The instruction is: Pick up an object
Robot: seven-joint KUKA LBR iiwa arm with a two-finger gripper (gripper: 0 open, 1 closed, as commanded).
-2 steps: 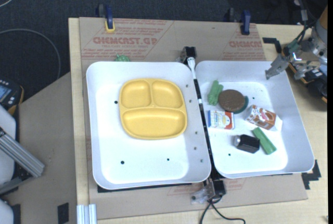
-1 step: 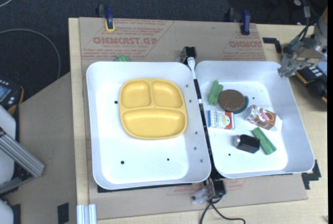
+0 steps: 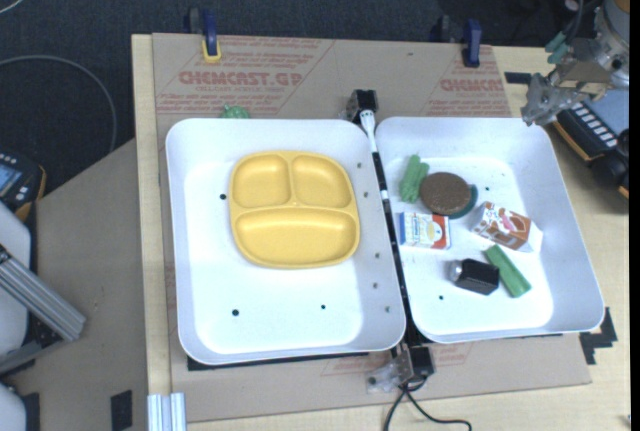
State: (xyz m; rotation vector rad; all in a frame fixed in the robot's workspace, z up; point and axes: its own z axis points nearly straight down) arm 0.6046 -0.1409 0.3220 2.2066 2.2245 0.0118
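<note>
Two shallow white bins sit side by side on a brown surface [image 3: 300,69], seen from above at a slant. The left bin [image 3: 200,299] holds a yellow divided plate [image 3: 294,209] in its upper middle.

The right bin [image 3: 560,219] holds a small cluster of objects. A green block [image 3: 413,178] stands at the upper left of the cluster, touching a round brown disc [image 3: 445,192] just to its right. Below them lies a flat white carton [image 3: 424,230] with red and blue print. To the right lies a crumpled red-and-white packet [image 3: 505,228]. Lower down, a black block [image 3: 474,276] rests against a second green piece [image 3: 509,270].

The gripper [image 3: 548,99] hangs at the upper right of the frame, above the right bin's far corner and well apart from every object. Whether its fingers are spread or pressed together cannot be told.
</note>
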